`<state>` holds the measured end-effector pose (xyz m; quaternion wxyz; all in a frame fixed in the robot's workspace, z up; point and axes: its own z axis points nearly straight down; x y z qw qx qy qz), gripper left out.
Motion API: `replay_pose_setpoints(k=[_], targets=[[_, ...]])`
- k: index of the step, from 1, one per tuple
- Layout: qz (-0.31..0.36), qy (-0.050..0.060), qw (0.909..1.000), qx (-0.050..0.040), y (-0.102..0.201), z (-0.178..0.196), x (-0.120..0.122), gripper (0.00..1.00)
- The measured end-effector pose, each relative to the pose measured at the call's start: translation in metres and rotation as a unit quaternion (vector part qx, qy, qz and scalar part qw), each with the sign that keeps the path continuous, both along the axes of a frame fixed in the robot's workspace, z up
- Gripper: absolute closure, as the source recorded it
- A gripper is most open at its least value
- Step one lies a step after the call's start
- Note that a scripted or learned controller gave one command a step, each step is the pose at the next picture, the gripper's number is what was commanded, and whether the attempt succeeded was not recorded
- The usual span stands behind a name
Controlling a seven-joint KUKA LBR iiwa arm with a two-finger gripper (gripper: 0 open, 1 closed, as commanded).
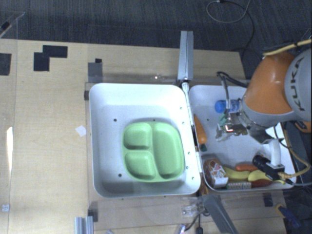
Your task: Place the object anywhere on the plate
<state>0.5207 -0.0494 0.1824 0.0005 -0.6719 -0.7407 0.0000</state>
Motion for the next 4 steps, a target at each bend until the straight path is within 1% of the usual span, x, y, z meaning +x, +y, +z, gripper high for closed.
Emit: replay_pose_setpoints(k=[1, 2, 3, 4], targets=[[0.078, -0.002, 0.997, -0.0003, -0.011, 0.001, 0.078, 1.0], [0.182, -0.002, 0.9834, -0.0009, -0.11, 0.01, 0.059, 1.0], [0.202, -0.003, 0.9793, -0.0007, -0.044, 0.041, 0.103, 1.0], [0.174, -0.003, 0.9848, -0.0007, 0.008, 0.091, 0.15, 1.0]])
